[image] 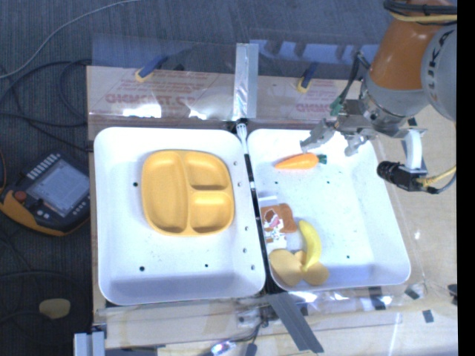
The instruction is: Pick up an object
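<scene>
The carrot (pixel 297 162) lies in the upper part of the right bin (pixel 371 228), right of centre in the frame, flat on the bin floor. Its long axis runs nearly left to right across the picture, thick orange end to the left and the small green stub to the right, tilted very slightly upward toward that stub.

The end effector (pixel 335 134) hovers just up and right of the carrot, its fingers spread apart with nothing between them. It is close to the green end but not touching.

To take the carrot well, the fingers should probably straddle it across its short width, near the thick middle and not the narrow tip, and descend until they sit low on its sides before closing; a round taper may squirt out if pinched high or off-centre.

Lower in the same bin, at its lower left corner, sit a banana (pixel 310 245), a tan lump (pixel 286 267) and a small red-and-white packet (pixel 274 221), well apart from the carrot. The left bin (pixel 119 199) holds a yellow tray (pixel 188 191). Both bins rest on the worktop (pixel 430 221).
</scene>
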Controlling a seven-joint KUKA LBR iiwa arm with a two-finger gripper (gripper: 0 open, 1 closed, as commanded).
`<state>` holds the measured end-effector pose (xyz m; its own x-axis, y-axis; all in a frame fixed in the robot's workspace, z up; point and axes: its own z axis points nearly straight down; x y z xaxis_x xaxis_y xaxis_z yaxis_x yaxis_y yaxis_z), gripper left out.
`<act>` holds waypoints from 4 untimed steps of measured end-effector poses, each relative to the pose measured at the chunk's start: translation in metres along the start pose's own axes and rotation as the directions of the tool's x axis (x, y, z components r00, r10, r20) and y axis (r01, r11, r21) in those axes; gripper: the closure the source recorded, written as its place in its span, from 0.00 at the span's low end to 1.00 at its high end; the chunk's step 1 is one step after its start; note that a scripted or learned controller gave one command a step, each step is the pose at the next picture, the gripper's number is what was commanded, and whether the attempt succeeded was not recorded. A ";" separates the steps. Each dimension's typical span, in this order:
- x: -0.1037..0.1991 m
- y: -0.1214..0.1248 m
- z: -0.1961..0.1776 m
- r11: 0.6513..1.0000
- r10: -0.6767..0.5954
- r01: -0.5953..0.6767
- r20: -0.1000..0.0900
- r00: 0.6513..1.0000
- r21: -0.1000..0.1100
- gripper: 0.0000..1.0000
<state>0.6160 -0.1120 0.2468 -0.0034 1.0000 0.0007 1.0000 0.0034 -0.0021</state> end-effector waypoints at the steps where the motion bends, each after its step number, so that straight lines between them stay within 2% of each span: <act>1: -0.009 -0.052 0.114 0.999 -0.033 0.033 0.000 0.999 0.001 0.00; 2: -0.002 -0.093 0.155 0.995 -0.093 0.093 0.011 0.996 -0.023 0.00; 3: 0.001 -0.092 0.145 0.995 -0.096 0.096 0.005 0.995 -0.020 1.00; 4: 0.001 -0.092 0.145 0.995 -0.096 0.096 0.005 0.995 -0.021 0.00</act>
<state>0.5233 -0.1117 0.1016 -0.0990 0.9951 -0.0046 0.9949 0.0991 0.0186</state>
